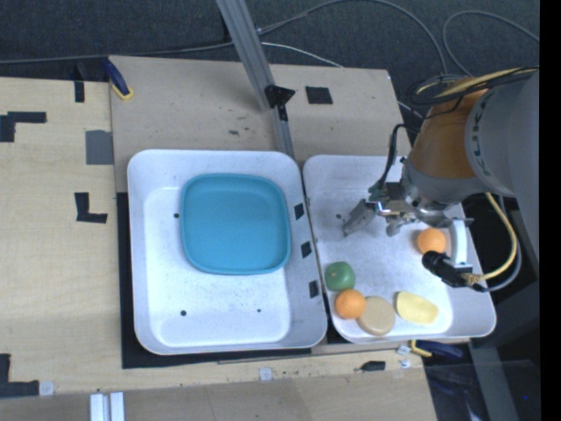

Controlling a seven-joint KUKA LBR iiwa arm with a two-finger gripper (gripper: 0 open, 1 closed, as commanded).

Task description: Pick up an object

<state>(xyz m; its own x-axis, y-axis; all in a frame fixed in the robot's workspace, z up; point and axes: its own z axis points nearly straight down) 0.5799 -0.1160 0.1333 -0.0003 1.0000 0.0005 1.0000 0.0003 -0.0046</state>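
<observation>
grey gripper (375, 219) sits fingers apart, holding nothing, over bare floor in the middle of the right bin (351, 182). nearest target, the orange ball (430, 240), lies by the bin's right edge partly under the wrist; green ball (340, 276), second orange ball (350, 304), tan disc (378, 315) and yellow piece (416, 307) crowd the near edge. risk: closing here grabs air, and round items packed against the wall will likely roll or get pushed instead of seating.

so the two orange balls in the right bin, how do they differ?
Place: one orange ball lies by the bin's right wall, close under the gripper; the other orange ball lies near the front edge. Neighbours: the right one sits alone; the front one sits between a green ball and a tan round piece. Shared: both orange, round, about the same size, both in the right bin.
</observation>
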